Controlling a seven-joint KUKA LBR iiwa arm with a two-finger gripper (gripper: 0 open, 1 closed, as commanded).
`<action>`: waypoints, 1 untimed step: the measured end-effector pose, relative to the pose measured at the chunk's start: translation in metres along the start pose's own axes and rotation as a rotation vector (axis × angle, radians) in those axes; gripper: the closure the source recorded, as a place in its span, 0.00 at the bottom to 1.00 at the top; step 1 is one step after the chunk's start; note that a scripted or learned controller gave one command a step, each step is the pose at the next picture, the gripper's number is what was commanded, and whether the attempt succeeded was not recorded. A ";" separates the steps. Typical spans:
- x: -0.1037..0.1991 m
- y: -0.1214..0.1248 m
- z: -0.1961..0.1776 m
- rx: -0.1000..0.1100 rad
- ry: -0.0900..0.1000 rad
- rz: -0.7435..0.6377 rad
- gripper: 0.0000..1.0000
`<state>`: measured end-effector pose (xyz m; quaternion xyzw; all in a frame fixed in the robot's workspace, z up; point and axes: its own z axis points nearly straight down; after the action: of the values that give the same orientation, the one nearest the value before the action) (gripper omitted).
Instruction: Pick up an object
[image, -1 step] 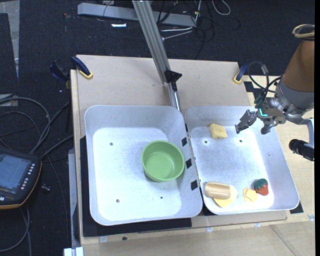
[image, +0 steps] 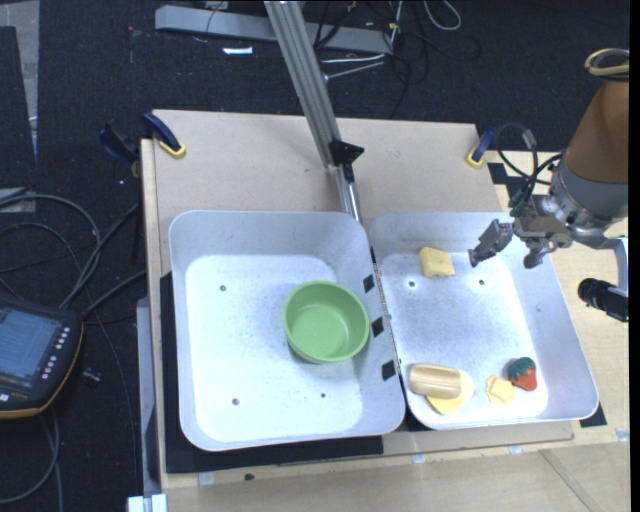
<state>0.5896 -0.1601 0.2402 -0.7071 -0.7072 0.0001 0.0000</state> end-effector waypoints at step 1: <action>0.002 -0.005 0.062 0.005 0.001 0.000 0.00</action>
<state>0.5842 -0.1579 0.1785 -0.7069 -0.7073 0.0014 0.0021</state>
